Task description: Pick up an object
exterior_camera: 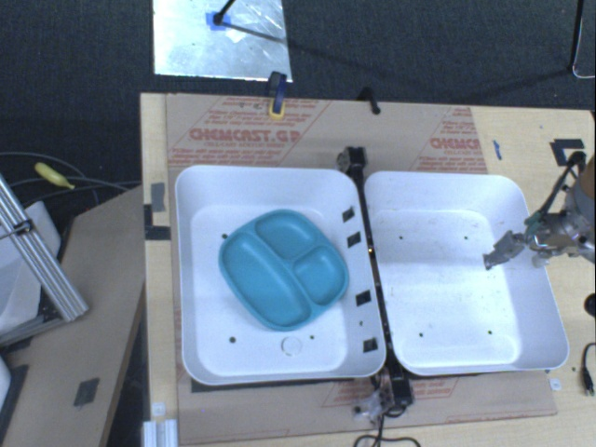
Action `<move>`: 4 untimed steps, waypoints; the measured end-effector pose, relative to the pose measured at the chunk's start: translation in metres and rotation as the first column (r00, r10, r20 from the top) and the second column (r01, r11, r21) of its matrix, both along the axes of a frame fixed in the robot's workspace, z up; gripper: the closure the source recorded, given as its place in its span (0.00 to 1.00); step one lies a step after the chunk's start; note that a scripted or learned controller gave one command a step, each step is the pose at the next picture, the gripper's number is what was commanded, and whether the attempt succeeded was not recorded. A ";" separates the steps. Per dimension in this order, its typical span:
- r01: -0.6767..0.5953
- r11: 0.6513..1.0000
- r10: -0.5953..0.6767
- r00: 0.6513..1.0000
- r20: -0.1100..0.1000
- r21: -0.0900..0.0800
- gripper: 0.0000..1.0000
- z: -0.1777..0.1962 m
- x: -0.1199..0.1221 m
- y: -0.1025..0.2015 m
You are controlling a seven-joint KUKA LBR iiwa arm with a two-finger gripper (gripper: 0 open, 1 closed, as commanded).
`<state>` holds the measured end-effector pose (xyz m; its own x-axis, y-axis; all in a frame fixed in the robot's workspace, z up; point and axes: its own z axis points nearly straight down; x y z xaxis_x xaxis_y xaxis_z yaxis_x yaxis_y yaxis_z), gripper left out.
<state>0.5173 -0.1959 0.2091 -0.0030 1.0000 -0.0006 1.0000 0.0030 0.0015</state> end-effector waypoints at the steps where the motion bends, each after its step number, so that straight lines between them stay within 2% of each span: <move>1: 0.004 1.000 -0.004 1.000 -0.007 0.002 0.00 -0.080 -0.021 -0.011; 2: -0.008 1.000 0.008 1.000 0.003 0.001 0.00 -0.127 0.041 0.068; 3: -0.016 1.000 0.016 1.000 0.013 0.006 0.00 -0.018 0.068 0.205; 4: -0.007 1.000 0.007 1.000 0.006 0.004 0.00 0.063 0.027 0.249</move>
